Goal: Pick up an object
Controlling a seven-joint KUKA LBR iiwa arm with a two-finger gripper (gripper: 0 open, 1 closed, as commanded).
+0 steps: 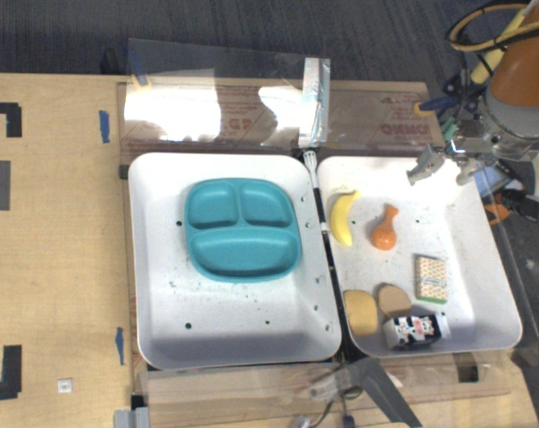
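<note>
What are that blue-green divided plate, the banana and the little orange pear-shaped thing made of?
The divided plate looks like moulded plastic: one even teal colour, rounded compartment ridges, a soft sheen. The banana seems a plastic toy, uniformly yellow and smooth with no brown marks, though real fruit can't be ruled out. The orange pear-shaped thing also looks like smooth plastic or rubber; it's too small to be sure.

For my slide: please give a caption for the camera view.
Gripper above the right bin of small items; teal tray in left bin.
</note>
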